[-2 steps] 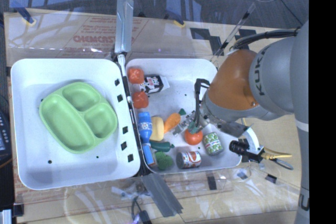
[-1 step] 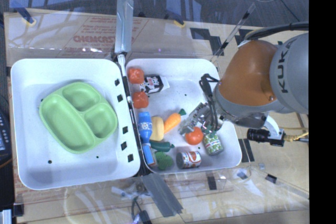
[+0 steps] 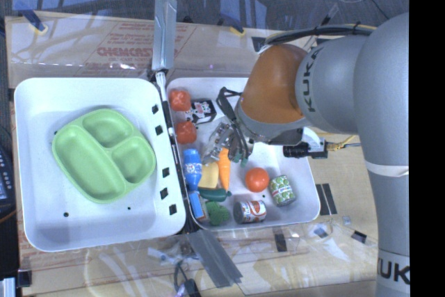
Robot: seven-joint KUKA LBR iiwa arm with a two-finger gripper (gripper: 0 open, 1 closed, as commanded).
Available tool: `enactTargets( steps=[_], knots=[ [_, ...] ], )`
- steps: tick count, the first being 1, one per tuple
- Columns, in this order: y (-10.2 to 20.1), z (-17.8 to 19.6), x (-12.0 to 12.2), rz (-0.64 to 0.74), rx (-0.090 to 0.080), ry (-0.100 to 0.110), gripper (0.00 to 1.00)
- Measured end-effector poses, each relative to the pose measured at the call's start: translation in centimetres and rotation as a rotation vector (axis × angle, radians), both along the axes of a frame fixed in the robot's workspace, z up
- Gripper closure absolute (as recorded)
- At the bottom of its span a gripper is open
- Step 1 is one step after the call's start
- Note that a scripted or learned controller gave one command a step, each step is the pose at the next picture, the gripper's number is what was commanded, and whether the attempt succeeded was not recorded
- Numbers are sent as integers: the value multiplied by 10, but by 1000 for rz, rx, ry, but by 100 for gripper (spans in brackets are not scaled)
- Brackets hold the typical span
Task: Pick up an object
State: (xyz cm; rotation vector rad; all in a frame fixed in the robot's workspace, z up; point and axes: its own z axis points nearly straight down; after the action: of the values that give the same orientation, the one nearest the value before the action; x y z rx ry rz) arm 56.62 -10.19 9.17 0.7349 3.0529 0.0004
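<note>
— What's on the table (image 3: 83, 45) from where you stand?

— Two shallow white bins side by side; the left bin (image 3: 35, 149) has a green plate (image 3: 104, 153) with three compartments lying in it, a bit left of the middle; the right bin (image 3: 306, 202) is the crowded one.

— Crowded with what?

— Along its left wall, from far to near: an orange-red ball (image 3: 179, 100), another reddish one (image 3: 185, 132) just below it, a blue bottle (image 3: 192, 167), and a dark green piece (image 3: 217, 214) at the near corner; a small black and white item (image 3: 202, 109) sits beside the top ball; an orange carrot (image 3: 224, 172) stands lengthwise near the middle, with a yellow bit (image 3: 208, 176) against its left side; to the right of the carrot there's a round tomato (image 3: 256, 179), then a green can (image 3: 281, 190) lying tilted, and a red-labelled can (image 3: 250, 211) on its side by the near wall.

— And the arm?

— It (image 3: 361, 94) comes in from the right, grey, with its orange band (image 3: 274, 87) hanging over the far part of the right bin; the hand (image 3: 229, 142) is down among the things, its metal fingers just above the top of the carrot and close to it.

— Has it got hold of anything?

— I can't tell; the fingers are a tangle of metal from this angle, and I can't make out whether they're apart or closed, nor see anything between them.
</note>
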Motion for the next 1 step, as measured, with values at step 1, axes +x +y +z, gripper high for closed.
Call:
enactTargets(
  steps=[1],
  knots=[
    [0,10,1,3,0,-3,100]
  ],
)
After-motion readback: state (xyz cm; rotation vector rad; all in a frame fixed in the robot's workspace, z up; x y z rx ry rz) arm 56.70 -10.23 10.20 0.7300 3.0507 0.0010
